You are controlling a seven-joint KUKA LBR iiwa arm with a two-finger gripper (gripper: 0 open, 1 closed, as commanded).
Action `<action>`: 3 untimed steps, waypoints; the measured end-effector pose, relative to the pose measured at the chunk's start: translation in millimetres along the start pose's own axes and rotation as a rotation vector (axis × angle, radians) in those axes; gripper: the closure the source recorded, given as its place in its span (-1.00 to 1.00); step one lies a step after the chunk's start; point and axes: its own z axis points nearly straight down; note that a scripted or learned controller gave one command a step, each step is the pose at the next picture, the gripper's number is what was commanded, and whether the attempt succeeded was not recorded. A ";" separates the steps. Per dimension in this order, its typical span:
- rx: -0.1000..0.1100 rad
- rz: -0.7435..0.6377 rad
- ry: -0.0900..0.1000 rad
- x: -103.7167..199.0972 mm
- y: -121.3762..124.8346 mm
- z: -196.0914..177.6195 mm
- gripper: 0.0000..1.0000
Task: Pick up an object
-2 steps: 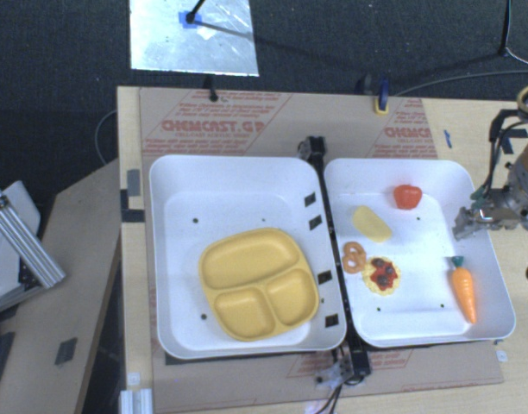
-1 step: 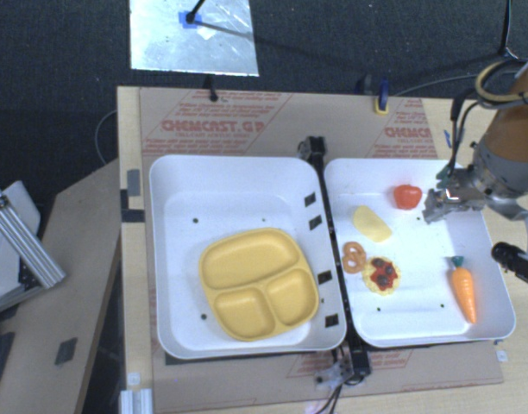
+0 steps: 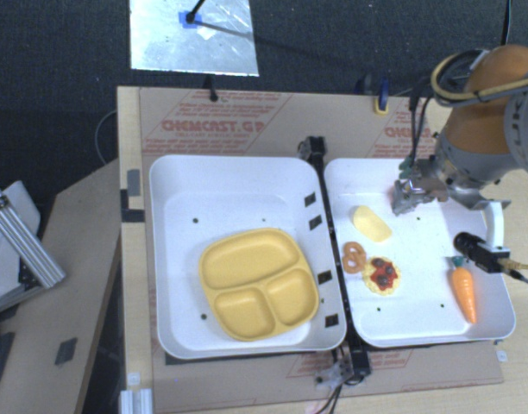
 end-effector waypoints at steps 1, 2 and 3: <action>0.000 0.001 0.000 53.5 16.5 5.0 1.00; 0.000 0.000 0.001 105.4 36.1 8.1 1.00; 0.000 0.000 0.002 160.7 53.2 4.5 1.00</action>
